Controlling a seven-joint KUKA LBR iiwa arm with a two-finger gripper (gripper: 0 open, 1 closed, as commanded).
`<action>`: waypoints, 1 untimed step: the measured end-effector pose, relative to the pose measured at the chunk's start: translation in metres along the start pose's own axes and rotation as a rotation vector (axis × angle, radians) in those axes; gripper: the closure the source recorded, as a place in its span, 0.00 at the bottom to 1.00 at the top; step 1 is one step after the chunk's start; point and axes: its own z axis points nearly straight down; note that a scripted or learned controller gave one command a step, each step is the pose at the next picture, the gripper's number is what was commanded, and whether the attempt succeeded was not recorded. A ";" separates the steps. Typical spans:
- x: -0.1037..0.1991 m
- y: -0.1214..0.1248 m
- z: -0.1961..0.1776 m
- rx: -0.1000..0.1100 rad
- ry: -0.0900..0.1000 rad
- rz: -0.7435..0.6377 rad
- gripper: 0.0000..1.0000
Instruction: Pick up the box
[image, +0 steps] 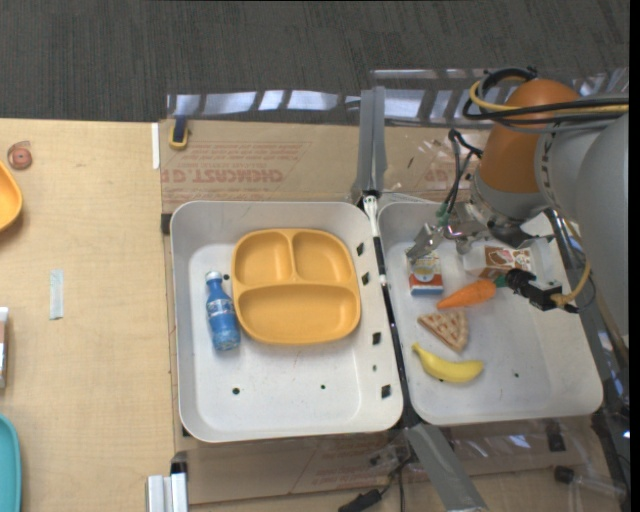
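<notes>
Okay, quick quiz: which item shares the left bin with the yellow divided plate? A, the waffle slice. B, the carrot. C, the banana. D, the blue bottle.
D: the blue bottle lies in the left bin beside the yellow divided plate, while the banana, carrot and waffle slice lie in the right bin.

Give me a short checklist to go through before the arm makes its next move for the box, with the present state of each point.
1. Box lies in the right bin: ok.
2. Tool is over the box: ok, it sits just above the box's top end.
3. Box is between the fingers: cannot tell.
4. Space beside the box: not ok, the carrot lies close on its right side.
5. Waffle and banana are apart from the box: ok.
6. Box is upright or lying flat: cannot tell.
</notes>
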 end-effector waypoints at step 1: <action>-0.001 0.002 -0.012 -0.008 -0.004 -0.001 1.00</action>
